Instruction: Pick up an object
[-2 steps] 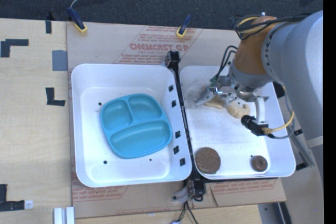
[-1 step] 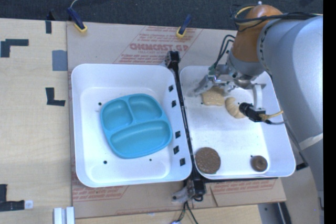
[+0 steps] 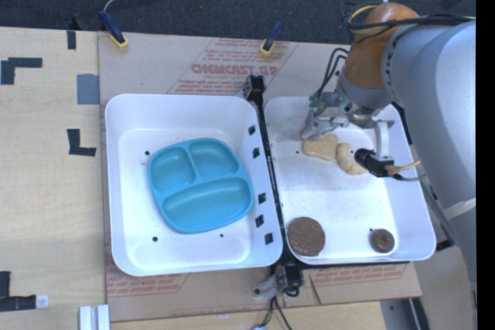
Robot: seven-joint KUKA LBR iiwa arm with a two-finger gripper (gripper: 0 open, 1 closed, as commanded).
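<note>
Tan bread-like piece [image 3: 334, 150] lies in the right bin [image 3: 352, 205] directly beneath the lowered claw [image 3: 319, 127], placed for grasping, though I cannot tell the claw's state.

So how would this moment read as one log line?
gripper: low in right bin, at tan lump | two brown discs near front | blue tray in left bin

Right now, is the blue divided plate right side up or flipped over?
Right side up: the blue divided plate lies flat in the left bin, its three compartments facing upward, all bare.
</note>
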